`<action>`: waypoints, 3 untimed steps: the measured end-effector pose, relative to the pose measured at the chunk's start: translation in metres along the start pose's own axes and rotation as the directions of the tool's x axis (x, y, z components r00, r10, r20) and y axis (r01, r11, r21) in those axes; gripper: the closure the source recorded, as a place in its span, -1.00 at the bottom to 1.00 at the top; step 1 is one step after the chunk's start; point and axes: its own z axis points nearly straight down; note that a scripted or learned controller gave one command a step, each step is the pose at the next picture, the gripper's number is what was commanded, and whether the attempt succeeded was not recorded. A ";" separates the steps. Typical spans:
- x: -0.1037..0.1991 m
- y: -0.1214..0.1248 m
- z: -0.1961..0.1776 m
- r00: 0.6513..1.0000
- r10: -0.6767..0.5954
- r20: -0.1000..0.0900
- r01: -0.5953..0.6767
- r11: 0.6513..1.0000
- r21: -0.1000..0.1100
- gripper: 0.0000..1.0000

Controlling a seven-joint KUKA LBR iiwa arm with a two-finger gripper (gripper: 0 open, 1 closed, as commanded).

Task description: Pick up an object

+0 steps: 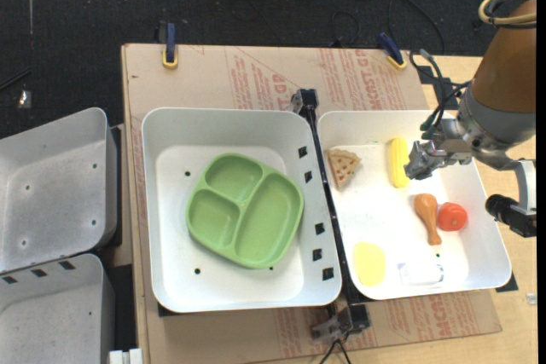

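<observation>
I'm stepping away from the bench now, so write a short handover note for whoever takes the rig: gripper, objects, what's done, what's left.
Gripper: low over the right bin, beside the yellow corn cob; nothing seen between its fingers.
Right bin also holds a waffle slice, an orange drumstick, a red tomato, a pale yellow piece and a clear item.
Left bin: green divided plate.
Done: arm is at the bin.
Left: grasp and lift one object.

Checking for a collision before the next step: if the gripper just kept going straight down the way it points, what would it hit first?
Probably the corn cob: the gripper hangs right beside its right edge. Height is unclear, so it could slip past onto the bin floor.
</observation>
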 end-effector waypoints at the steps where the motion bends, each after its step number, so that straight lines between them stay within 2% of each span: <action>1: 0.046 0.016 -0.001 1.000 0.000 0.000 0.000 1.000 0.001 1.00; 3: 0.139 0.060 -0.001 1.000 0.000 0.000 0.000 1.000 0.000 1.00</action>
